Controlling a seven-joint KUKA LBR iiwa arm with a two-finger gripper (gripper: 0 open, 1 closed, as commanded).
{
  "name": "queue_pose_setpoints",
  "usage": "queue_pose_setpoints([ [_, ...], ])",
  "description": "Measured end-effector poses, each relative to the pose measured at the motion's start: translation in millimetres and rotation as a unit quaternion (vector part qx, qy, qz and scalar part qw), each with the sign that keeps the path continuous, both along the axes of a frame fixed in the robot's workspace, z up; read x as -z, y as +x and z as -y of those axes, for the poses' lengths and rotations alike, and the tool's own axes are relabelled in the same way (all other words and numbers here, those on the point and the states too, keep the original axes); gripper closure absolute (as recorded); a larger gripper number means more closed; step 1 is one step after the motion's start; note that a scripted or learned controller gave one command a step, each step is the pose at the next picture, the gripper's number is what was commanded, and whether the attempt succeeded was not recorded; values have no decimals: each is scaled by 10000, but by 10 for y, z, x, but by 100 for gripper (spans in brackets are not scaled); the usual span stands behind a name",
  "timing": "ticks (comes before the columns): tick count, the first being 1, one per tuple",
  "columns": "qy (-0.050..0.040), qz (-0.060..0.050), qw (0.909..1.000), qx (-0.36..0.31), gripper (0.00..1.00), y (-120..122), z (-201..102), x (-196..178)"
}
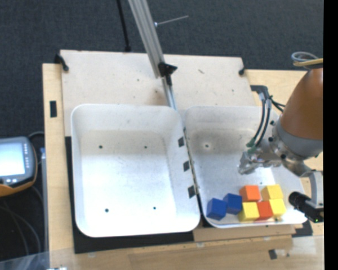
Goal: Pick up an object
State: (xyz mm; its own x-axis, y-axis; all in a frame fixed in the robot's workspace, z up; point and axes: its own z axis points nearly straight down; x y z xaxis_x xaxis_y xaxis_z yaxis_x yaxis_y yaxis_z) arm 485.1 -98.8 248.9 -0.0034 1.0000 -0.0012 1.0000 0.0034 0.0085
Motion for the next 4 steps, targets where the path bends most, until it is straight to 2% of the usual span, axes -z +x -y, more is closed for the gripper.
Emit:
queue_pose_setpoints([
  [1,10,-59,10000,-13,100,306,-380,554],
  [2,3,-42,10000,23,100,159,-407,523],
  [3,-15,9,10000,34,100,114,177,-502],
  [4,9,-76,10000,1,100,295,-105,742],
])
